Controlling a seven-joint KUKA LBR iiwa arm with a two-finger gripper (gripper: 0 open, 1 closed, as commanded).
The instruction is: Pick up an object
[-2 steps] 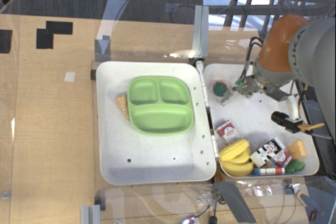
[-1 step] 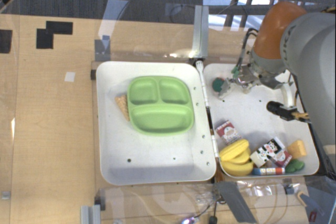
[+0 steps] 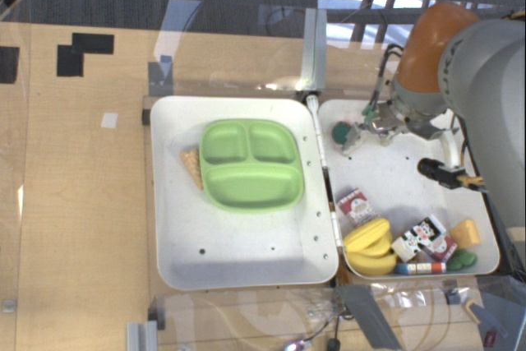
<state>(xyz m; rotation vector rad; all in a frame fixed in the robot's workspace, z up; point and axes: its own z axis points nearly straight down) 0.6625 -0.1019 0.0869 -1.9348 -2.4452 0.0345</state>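
My gripper hangs low over the far part of the right bin, under the grey arm with its orange band. A small dark green object lies just left of the gripper, near the bin's far left corner; whether they touch I cannot tell. Along the near edge of this bin lie a yellow banana bunch, a small red and white packet, a white, black and red box, an orange block, a green piece and a marker.
The left bin holds a light green divided plate with a tan waffle-like piece tucked at its left rim. A metal divider runs between the two bins. The arm's bulk covers the right bin's far right corner.
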